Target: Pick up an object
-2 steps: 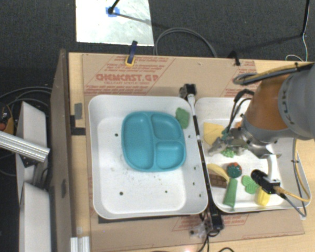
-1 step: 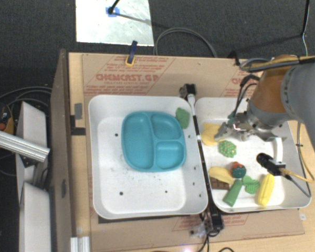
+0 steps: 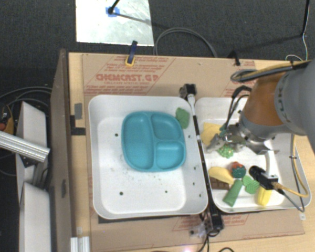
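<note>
- Grey arm (image 3: 299,96) w/ orange band reaches in from the right, low over right bin (image 3: 216,105).
- Gripper (image 3: 220,140) sits at the bin's upper-left part, just beside divider betw. the bins.
- Gripper state: cannot tell; tip is small and mixed w/ cables and the items under it.
- Step, as judged: approach/descent onto a target; no item seen lifted.
- Likely target: green item (image 3: 226,151), right at or just below the tip, poss. touching. Yellow item (image 3: 210,132) lies just to upper left of the tip, also a candidate.
- Other stock in right bin, nearer front edge: banana-like piece (image 3: 221,173), red/orange piece (image 3: 237,168), green cylinder (image 3: 232,193), yellow block (image 3: 263,196). All near, but apart from the tip.
- Left bin (image 3: 107,193) holds a teal tray (image 3: 153,140); small green piece (image 3: 183,117) at the tray's upper-right corner. Well apart from the gripper.
- Next move calls for: settle over one item, close, lift straight up.
- Risk: items crowded; a grasp may catch two or slip off.
</note>
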Controlling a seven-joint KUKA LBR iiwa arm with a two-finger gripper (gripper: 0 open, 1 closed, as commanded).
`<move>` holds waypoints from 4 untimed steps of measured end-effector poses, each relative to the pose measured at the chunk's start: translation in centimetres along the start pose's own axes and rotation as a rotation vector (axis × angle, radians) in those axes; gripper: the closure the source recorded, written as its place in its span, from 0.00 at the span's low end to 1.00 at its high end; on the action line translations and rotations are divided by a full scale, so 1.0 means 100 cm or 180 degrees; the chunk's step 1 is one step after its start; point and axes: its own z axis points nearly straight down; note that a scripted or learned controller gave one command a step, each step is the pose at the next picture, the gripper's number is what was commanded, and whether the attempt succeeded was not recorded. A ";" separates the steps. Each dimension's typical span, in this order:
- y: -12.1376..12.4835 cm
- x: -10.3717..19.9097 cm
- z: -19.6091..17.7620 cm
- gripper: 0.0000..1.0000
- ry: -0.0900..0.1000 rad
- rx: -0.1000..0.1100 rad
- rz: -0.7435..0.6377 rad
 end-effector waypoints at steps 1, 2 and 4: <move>0.024 -0.007 -0.001 0.00 -0.0004 -0.0019 -0.0001; 0.010 -0.002 0.000 0.00 -0.0003 -0.0003 0.0012; 0.037 0.070 -0.106 1.00 0.0003 -0.0041 -0.0022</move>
